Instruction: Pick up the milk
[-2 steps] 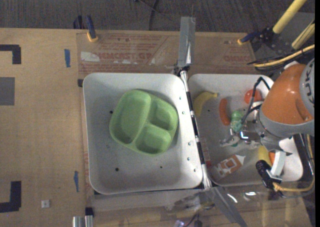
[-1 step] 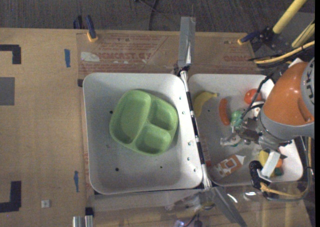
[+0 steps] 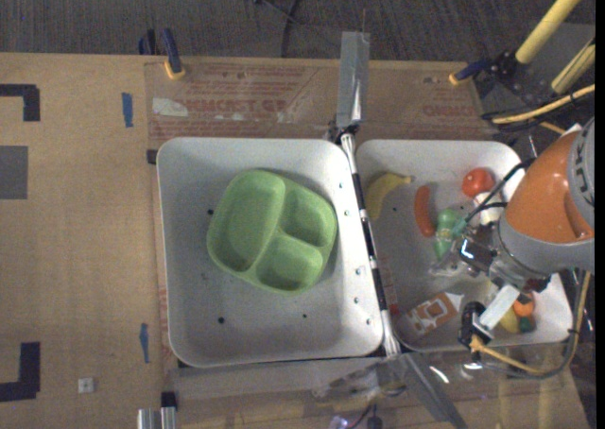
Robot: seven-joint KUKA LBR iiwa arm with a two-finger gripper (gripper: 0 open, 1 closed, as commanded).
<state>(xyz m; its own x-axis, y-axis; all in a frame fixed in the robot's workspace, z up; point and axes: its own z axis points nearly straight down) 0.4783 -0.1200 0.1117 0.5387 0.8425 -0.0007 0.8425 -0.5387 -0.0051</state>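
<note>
The wooden surface (image 3: 76, 229) carries two shallow white bins side by side, apparently one to pick from and one to drop into. The left bin (image 3: 189, 314) holds a green divided plate (image 3: 272, 230), tilted a little. The right bin (image 3: 402, 158) holds the toys: a banana (image 3: 383, 191), a red chilli-like piece (image 3: 424, 211), a tomato (image 3: 478, 181), and the milk (image 3: 433, 313), a small carton lying flat near the front left corner. The arm (image 3: 558, 200) hangs over this bin, its pincer (image 3: 470, 252) above and right of the carton; whether it is spread I cannot tell. Dark carpet and cables lie beyond.
</note>
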